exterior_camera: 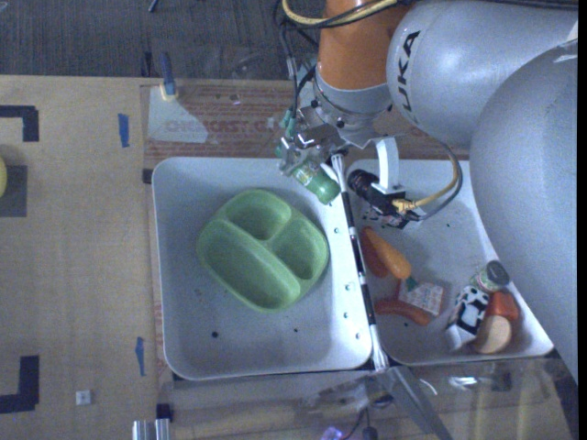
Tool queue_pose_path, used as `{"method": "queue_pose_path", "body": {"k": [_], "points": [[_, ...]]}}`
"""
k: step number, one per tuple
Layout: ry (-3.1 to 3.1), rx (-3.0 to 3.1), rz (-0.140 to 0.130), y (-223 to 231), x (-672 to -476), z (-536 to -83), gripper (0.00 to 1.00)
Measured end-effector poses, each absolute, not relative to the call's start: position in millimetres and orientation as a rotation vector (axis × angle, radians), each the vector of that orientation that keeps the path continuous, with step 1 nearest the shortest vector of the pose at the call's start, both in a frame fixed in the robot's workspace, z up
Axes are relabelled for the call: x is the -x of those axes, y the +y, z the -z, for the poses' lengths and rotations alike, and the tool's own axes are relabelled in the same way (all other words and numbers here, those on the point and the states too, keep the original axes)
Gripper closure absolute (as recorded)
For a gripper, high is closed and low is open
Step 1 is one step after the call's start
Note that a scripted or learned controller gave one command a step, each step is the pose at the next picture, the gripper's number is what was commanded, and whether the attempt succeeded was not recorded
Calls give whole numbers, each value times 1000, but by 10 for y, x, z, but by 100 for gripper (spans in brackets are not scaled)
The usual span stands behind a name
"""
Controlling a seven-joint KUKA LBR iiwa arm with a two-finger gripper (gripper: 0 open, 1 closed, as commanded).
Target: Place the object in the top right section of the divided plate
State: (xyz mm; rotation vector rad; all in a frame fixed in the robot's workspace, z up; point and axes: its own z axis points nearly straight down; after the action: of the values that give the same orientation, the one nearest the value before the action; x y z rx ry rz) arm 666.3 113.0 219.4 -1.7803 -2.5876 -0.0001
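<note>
Grey arm [514,108] looms closest, reaching in from right. Hand [305,163] grips a small green object [321,186] between its fingers, hanging just above-right of the green divided plate [264,247]; top right section lies slightly down-left of it.

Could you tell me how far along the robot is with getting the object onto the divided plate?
Done: a small green object is up out of the right bin, held in the claw. In hand: the claw hangs over the left bin, just beyond the upper right edge of the green divided plate. Left: moving over the plate's top right section and releasing; all its sections look bare.
</note>
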Motion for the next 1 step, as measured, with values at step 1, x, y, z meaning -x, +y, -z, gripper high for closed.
{"method": "queue_pose_path", "body": {"k": [1], "points": [[-2315,2121,-2,1120,-6534,-2211,100]]}}
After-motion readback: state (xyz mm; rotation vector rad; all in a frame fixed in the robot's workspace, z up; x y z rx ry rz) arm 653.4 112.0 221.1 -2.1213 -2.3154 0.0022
